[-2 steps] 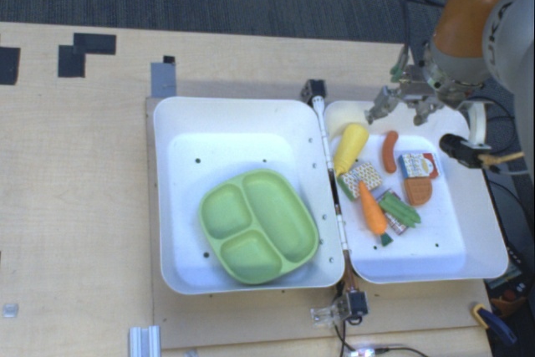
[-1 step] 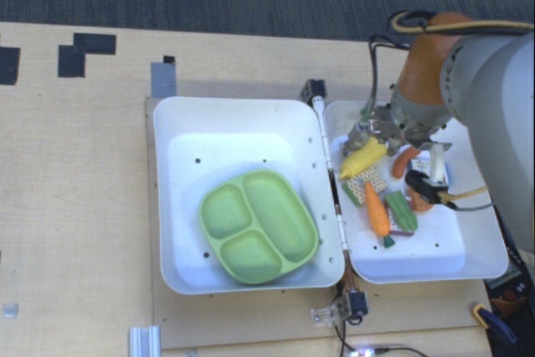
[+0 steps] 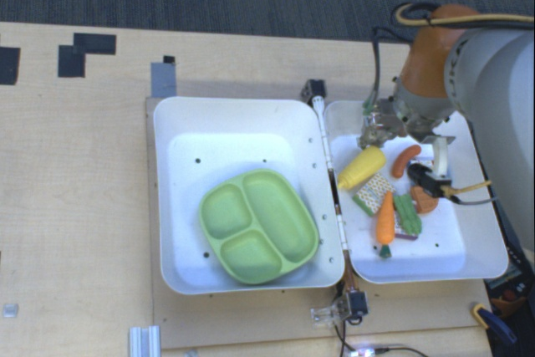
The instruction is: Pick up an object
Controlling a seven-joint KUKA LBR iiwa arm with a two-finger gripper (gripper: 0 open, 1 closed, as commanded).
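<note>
From the overhead camera, the grey arm [image 3: 493, 96] comes in from the right with its orange band [image 3: 430, 54] above the wrist, and the gripper [image 3: 378, 130] hangs over the far left part of the right bin [image 3: 451, 259]. It sits just above the yellow corn [image 3: 362, 167]; whether anything is between its fingers, I cannot tell, and how far it is open I cannot tell either.

The corn lies tilted, close to the left wall of that bin, near the seam between the two bins. Right beside it is a checkered block [image 3: 372, 194], then an orange carrot [image 3: 384, 220] standing lengthwise toward the near edge, touching a green vegetable [image 3: 408, 213]. A red sausage [image 3: 406, 160] lies just right of the corn. It is crowded in the middle; the near strip of the bin floor is bare, as is the near right corner.

Over in the left bin [image 3: 180, 180], a green divided plate [image 3: 259, 226] sits toward the near right corner, leaving open white floor along the far and left sides.
</note>
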